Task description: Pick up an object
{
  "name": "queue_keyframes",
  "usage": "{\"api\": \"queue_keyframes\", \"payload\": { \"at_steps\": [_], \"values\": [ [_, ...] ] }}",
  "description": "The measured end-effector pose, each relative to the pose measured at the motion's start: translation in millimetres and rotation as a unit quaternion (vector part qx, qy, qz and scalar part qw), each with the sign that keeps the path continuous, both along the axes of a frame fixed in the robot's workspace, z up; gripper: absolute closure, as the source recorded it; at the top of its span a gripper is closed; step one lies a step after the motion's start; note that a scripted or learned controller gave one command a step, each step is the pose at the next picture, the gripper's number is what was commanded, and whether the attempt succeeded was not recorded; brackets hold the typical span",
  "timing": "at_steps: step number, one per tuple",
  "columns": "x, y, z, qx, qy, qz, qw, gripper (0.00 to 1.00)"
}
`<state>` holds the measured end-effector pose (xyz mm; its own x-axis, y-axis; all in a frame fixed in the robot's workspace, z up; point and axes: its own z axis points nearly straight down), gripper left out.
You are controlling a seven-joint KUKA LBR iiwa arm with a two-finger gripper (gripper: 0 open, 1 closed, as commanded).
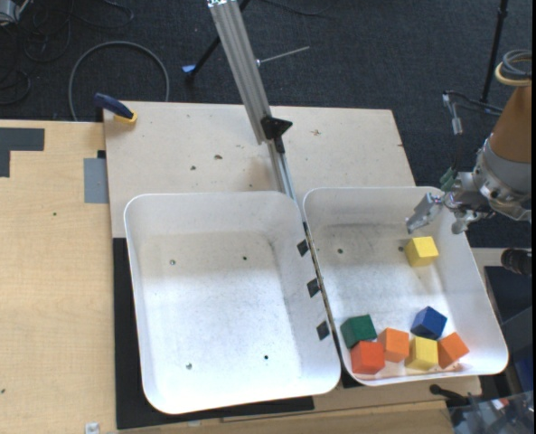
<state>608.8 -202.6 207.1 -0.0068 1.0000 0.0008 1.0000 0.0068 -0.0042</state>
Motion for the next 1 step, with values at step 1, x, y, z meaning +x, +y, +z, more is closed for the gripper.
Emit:
{"api": "queue_keyframes", "payload": {
  "at_steps": [1],
  "values": [
    [51.9,-5.7,-118.6,-0.0008,-0.002,-0.002,1.0,0.0]
  ]
}}
